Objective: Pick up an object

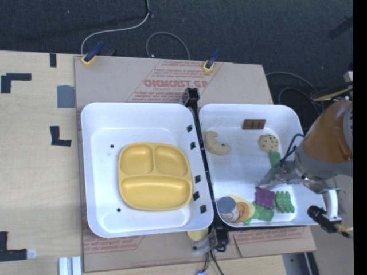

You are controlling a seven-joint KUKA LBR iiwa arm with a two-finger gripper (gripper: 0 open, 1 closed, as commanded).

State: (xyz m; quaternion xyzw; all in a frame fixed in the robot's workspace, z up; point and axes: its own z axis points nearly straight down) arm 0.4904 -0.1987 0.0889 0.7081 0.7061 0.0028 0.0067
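My gripper (273, 179) hangs low over the right bin (229, 118), reaching in from the right under the orange-banded arm (330, 139). Just below its tip lies a purple toy (264, 197), with a green ridged piece (284, 202) beside it and another green piece (263, 213) in front. A thin green item (275, 158) lies just above the gripper. Farther back sit a speckled cookie (268, 142), a brown chocolate bar (253, 124) and a tan bitten biscuit (217, 144). A small can (227, 207) and an orange-yellow piece (245, 211) rest at the front left corner.
The left bin (97, 125) holds a yellow divided plate (155, 175). A black divider with clips (198, 153) runs between the bins. Cardboard (166, 79) lies under both, with cables behind on the dark floor.
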